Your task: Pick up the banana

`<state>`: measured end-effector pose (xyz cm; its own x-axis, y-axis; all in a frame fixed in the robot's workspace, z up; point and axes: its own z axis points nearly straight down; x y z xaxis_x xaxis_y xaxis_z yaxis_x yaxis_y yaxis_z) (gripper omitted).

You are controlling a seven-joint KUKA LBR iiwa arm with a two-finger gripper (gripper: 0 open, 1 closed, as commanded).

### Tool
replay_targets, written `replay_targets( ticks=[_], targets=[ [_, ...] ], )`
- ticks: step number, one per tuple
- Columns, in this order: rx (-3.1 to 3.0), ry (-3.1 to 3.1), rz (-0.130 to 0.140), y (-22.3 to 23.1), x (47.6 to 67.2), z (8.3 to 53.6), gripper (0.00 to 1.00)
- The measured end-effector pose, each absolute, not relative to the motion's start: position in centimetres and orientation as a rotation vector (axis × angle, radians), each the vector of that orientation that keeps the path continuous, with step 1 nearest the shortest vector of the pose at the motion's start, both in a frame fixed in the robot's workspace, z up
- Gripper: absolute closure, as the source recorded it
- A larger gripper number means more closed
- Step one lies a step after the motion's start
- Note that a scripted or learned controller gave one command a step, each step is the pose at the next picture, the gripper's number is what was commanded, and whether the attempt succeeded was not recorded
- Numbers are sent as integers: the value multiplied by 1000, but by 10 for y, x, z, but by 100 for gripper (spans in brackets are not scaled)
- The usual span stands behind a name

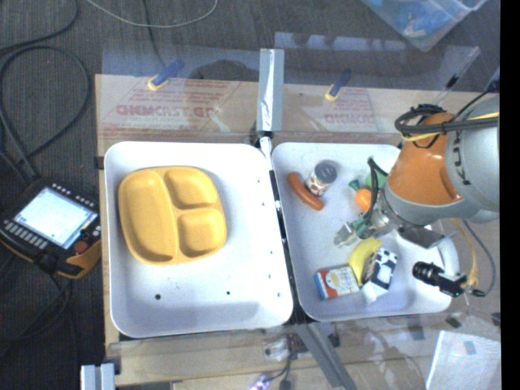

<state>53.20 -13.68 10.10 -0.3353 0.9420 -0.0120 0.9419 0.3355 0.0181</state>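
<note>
Banana [363, 255] is lying in the right bin [296, 242], touching the small carton [336, 282] on its lower left and a dark-patterned packet [382, 267] on its right. End effector [360, 231] is sitting just above the banana's upper end, under the orange wrist; I cannot tell its state. Judgement: descent should be centring on the banana's curved body, keeping clear of both neighbours.

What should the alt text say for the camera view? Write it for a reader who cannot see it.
A grey and orange robot arm reaches from the right over the right white bin, its gripper just above a banana. Around the banana lie a hot dog, a small jar and a small carton. The left white bin holds a yellow divided plate.
</note>
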Motion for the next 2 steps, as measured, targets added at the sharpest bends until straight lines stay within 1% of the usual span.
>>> replay_targets(
  ticks=[1,2],
  targets=[
    [1799,2551,12,-137,532,101,0],
    [1618,2670,4,-118,518,91,0]
  ],
)
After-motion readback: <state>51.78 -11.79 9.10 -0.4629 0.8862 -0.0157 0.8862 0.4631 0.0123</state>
